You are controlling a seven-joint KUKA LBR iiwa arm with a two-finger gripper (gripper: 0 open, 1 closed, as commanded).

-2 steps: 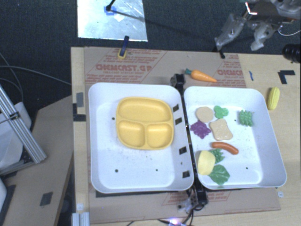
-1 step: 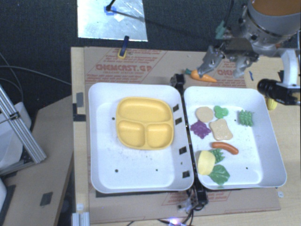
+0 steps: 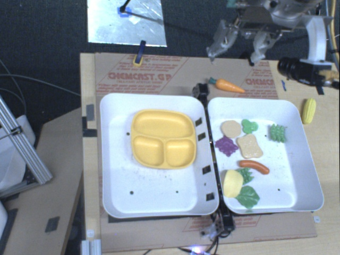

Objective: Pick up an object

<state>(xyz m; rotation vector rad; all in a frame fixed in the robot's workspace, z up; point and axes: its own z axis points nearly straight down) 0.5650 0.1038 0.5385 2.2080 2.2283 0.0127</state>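
My gripper (image 3: 236, 51) hangs high above the bench's far edge, behind the right bin (image 3: 303, 142), fingers spread apart with nothing between them. The right bin holds toy food: a tan cookie (image 3: 230, 128), green broccoli (image 3: 249, 125), a spiky green piece (image 3: 277, 133), purple grapes (image 3: 227, 146), a bread slice (image 3: 249, 146), a red sausage (image 3: 254, 167), a yellow fruit (image 3: 232, 183) and a green leaf (image 3: 247, 196). An orange carrot (image 3: 227, 85) lies on the cardboard just behind the bins.
The left bin (image 3: 117, 190) holds a yellow divided plate (image 3: 162, 138). A yellow corn cob (image 3: 308, 110) lies outside the right bin's far right corner. Black clips line the seam between the bins. A metal sheet (image 3: 126, 15) lies on the floor beyond.
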